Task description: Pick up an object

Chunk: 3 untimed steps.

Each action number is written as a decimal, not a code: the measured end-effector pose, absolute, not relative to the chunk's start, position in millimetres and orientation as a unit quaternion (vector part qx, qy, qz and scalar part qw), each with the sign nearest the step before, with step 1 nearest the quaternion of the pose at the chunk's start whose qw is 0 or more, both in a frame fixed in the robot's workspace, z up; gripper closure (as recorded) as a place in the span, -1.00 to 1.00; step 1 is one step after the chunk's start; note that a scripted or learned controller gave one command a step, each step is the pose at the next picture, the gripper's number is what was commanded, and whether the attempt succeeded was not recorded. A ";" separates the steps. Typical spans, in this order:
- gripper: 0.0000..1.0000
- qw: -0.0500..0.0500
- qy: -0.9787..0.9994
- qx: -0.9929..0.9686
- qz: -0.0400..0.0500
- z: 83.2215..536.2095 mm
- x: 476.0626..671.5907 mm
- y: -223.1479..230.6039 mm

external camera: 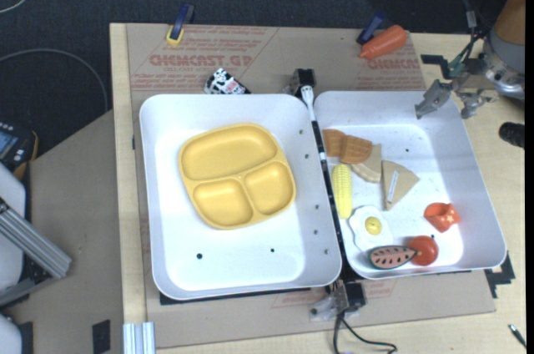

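The right bin [476, 177] holds play food: bread slices [349, 147], a yellow corn cob [341, 189], a pale cheese wedge [398, 181], a fried egg [370, 225], a watermelon slice [391, 257], a red tomato [425, 249] and a red pepper [440, 215]. My gripper [449, 101] hangs over the bin's far right corner. Its fingers are spread open with nothing between them. It stands well away from the food, which lies nearer the front and the left.
The left bin [167, 244] carries a yellow divided plate [238, 175]. On the bench behind the bins lie a black-and-white toy [225, 82], an orange clamp [384, 42] and a yellow-and-blue clamp [177, 28]. A black divider [310, 106] runs between the bins.
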<state>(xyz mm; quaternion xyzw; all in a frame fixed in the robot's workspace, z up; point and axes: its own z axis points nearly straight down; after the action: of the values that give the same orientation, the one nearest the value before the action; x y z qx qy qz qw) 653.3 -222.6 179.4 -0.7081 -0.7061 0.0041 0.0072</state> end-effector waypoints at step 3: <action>-1.00 0.004 -0.708 -0.706 0.000 82.1 655.6 -209.9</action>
<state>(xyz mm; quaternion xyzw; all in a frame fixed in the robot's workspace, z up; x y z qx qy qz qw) 655.6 -209.9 82.1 -0.7061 -0.7081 0.0001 0.0038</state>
